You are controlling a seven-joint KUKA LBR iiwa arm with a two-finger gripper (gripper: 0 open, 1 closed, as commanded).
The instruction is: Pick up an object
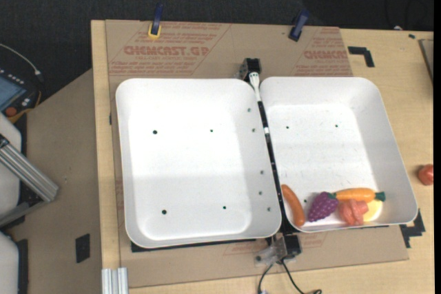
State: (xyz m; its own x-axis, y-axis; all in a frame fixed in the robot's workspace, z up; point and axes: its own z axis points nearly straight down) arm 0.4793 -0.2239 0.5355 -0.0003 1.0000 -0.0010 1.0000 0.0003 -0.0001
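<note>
Several toy foods lie along the near edge of the right bin [331, 107]. An orange sausage-shaped piece [293, 205] rests against the bin's left wall. Beside it sits a purple bunch of grapes [322, 206]. An orange carrot with a green tip [358, 195] lies across the top of a red piece [351, 212] and a pale yellow piece [373, 211].
The left bin [189, 158] stands beside the right one, with a black divider strip [265, 141] between them. Both rest on a cardboard sheet [207, 45] held by two clamps at the far edge. A small orange object [426, 175] lies on the bench at the right.
</note>
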